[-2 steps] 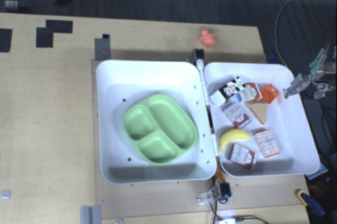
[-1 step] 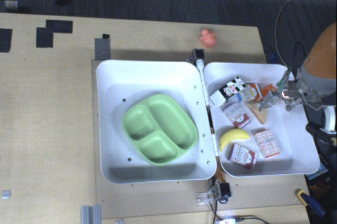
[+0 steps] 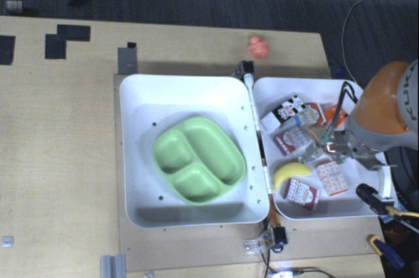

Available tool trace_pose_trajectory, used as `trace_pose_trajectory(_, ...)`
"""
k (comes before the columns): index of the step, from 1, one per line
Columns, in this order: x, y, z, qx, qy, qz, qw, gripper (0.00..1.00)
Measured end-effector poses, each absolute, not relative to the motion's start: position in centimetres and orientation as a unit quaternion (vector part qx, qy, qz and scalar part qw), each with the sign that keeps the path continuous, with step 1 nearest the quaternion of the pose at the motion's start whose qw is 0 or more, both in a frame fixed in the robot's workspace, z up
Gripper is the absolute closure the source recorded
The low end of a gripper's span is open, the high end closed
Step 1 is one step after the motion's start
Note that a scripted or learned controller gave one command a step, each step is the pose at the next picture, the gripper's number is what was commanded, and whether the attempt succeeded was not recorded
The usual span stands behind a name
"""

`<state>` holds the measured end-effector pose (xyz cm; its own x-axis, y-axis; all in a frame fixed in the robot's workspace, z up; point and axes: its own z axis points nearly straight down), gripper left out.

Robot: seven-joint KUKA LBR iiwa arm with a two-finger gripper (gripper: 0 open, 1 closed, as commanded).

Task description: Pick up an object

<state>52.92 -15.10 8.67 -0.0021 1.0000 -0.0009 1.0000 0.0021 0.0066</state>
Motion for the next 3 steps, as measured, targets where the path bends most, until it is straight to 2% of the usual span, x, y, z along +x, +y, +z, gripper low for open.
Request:
trace_pose_trajectory(1, 53.2, -15.1, 9.9, 0.706, 0.708, 0.0039, 0.006, 1.00)
trace_pose_trajectory(2, 53.2, -15.1, 9.8, 0.706, 0.708, 0.0038, 0.006, 0.00)
trace_pose_trajectory(3, 53.3, -15.1, 10.9, 0.705, 0.709, 0.0052, 0.007, 1.00)
